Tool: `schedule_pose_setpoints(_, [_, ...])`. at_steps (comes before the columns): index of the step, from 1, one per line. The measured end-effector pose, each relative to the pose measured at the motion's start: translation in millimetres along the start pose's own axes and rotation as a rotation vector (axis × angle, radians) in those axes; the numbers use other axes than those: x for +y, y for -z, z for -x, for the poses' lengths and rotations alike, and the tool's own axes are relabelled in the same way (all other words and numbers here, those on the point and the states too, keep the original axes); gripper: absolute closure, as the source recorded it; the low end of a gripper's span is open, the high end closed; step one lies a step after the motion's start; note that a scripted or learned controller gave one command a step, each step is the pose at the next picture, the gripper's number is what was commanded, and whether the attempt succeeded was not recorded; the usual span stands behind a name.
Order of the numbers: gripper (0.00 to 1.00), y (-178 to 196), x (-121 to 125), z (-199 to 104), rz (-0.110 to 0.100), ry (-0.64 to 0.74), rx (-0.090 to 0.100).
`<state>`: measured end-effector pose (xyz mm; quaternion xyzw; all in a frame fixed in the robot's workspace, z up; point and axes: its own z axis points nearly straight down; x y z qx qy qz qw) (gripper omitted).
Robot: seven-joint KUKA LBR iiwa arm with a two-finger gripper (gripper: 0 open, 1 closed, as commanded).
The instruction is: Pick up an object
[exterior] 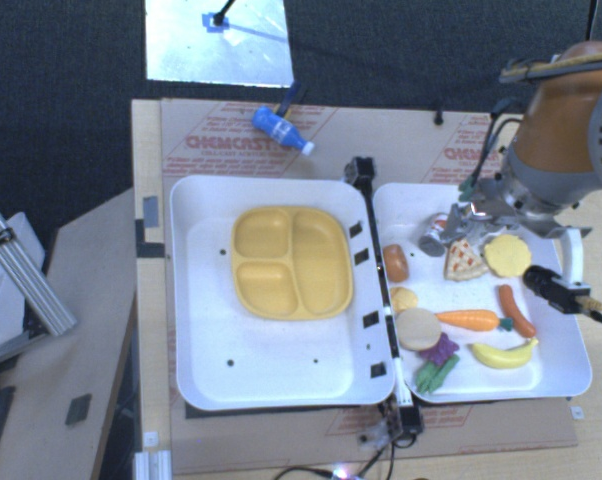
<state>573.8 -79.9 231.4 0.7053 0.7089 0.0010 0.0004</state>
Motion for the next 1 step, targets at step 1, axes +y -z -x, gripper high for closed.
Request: schedule_pose_setpoints(1, [1.00,2.6,-6.7,4.8,-0.001,-0.003,0.000])
